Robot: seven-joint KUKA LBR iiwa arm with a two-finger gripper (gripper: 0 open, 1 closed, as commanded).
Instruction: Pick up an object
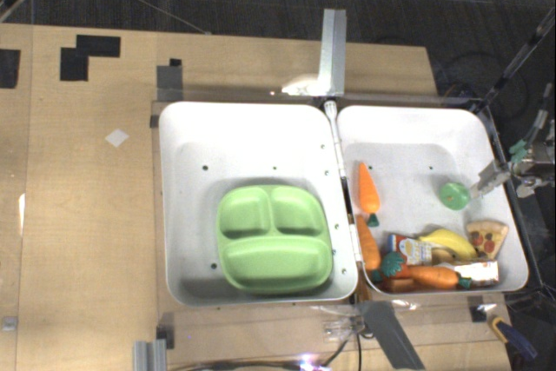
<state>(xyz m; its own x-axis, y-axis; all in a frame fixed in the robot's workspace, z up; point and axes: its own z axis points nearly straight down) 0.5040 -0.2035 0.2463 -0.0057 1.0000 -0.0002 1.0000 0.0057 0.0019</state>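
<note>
Single fixed overhead camera, slanted down over both bins, seemingly from some height.

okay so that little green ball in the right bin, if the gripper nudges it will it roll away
Probably. The green ball looks round and lies on bare bin floor, so a nudge could send it rolling. The bin's wall should stop it. It looks small, likely light.

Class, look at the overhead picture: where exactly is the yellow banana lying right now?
The banana lies in the right bin, near its front edge, between the pizza slice on its right and a small carton on its left.
</note>
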